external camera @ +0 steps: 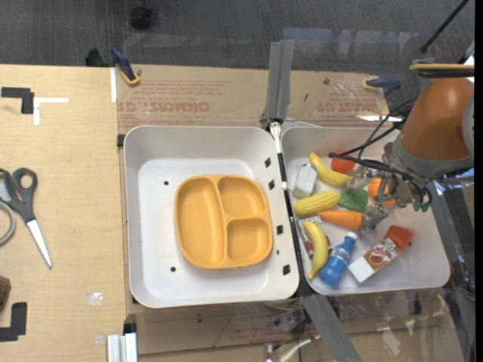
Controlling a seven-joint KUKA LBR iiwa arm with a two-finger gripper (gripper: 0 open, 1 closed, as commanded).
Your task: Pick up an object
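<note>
Grey arm [441, 127], tool [375, 216] low

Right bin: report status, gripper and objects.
Gripper low in right bin, over carrot; nothing seen between fingers. Corn, bananas, blue bottle crowd close.

There's the arm [441, 119] — a rounded orange band over grey, black cables trailing off, dark metal gripper [381, 202] below.

Two smooth white plastic bins [136, 225] sit on matt brown cardboard [196, 100]. A glossy yellow plastic divided plate [224, 221]. Metal-bladed scissors [30, 213] on pale wood bench [60, 277].
</note>
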